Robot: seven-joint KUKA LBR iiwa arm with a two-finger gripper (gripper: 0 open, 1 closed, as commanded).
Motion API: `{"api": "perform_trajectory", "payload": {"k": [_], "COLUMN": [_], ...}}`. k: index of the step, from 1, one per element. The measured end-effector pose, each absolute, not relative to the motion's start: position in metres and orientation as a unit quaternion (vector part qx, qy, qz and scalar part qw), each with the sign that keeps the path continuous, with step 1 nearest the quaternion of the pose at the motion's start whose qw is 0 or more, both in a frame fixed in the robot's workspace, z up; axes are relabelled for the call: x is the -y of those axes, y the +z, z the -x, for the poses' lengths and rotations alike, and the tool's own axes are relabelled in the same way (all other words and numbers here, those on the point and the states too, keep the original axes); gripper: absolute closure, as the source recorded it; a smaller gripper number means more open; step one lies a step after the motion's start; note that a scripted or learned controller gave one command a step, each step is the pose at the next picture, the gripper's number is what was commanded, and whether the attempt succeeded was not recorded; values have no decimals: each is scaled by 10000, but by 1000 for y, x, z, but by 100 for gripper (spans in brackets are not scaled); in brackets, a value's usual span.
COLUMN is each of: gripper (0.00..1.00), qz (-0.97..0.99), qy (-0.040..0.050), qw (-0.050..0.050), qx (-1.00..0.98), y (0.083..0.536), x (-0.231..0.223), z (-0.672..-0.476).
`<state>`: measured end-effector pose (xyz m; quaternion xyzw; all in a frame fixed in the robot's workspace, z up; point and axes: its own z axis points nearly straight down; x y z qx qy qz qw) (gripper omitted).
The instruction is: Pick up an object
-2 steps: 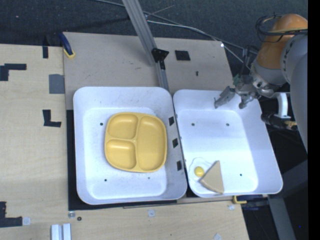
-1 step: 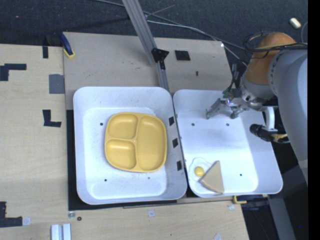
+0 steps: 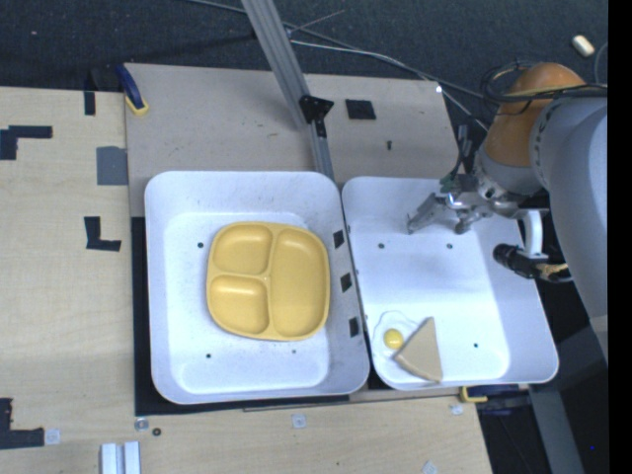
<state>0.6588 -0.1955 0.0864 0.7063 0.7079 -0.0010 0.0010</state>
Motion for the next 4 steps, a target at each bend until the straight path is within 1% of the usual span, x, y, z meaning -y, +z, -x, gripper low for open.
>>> {"api": "perform_trajectory", "payload": {"k": [1, 2, 3, 4], "gripper": [100, 100, 100, 100], "qz": [-7056, -7065, -7065, -7065], "qy": [-7, 10, 11, 9], "qw": [36, 12, 18, 13], "qx": [-7086, -7077, -7077, -7077], "y": [97, 141, 205, 235], "x": [196, 190, 192, 191], "z": [-660, -661, -660, -661]}}
